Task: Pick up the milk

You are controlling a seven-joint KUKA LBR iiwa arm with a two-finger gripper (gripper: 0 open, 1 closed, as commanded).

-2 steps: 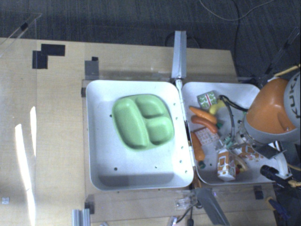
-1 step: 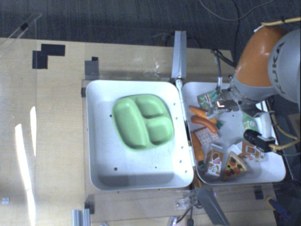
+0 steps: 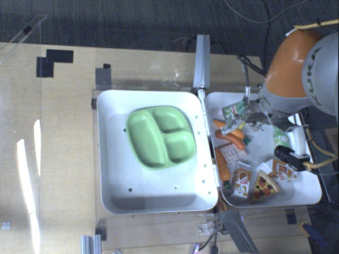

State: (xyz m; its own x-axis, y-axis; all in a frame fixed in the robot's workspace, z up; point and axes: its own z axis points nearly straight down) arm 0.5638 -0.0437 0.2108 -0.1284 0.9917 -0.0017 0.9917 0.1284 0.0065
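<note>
Two small cartons lie near the front of the right bin (image 3: 313, 190). One carton (image 3: 241, 183) is white with red and brown print, left of a pizza slice (image 3: 265, 186). The other carton (image 3: 284, 169) is white and orange, further right. I cannot read which of them is the milk. My gripper (image 3: 238, 121) hangs low over the bin's far left part, above a green-and-white packet (image 3: 231, 110) and an orange carrot (image 3: 236, 137). It is well apart from both cartons, and I see nothing held in it.
The left bin (image 3: 114, 194) holds a green divided plate (image 3: 161, 135). A checked waffle piece (image 3: 231, 153) and a small green item (image 3: 281, 138) also lie in the right bin. The arm's grey and orange body (image 3: 299, 70) overhangs that bin's far right corner.
</note>
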